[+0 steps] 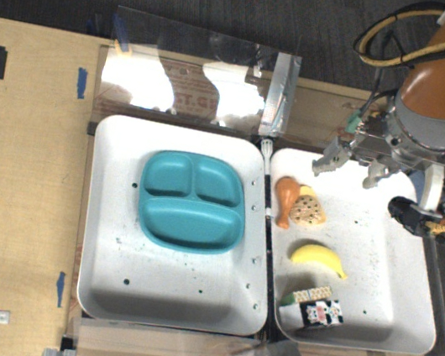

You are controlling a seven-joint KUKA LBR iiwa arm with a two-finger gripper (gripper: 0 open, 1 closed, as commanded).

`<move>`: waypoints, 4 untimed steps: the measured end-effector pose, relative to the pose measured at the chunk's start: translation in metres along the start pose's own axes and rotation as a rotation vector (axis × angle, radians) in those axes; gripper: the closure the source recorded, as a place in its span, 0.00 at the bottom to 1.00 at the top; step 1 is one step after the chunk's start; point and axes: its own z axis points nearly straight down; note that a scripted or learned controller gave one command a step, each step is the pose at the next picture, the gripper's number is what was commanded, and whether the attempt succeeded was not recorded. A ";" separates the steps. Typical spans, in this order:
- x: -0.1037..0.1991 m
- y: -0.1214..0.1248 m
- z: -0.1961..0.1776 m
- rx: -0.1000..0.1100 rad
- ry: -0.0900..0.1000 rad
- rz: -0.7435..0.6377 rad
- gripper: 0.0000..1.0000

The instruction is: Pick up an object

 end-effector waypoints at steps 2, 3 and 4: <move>-0.086 -0.058 0.074 0.002 0.001 -0.381 0.00; -0.064 -0.121 0.174 -0.004 0.001 -0.370 0.00; -0.063 -0.119 0.162 -0.012 -0.001 -0.369 1.00</move>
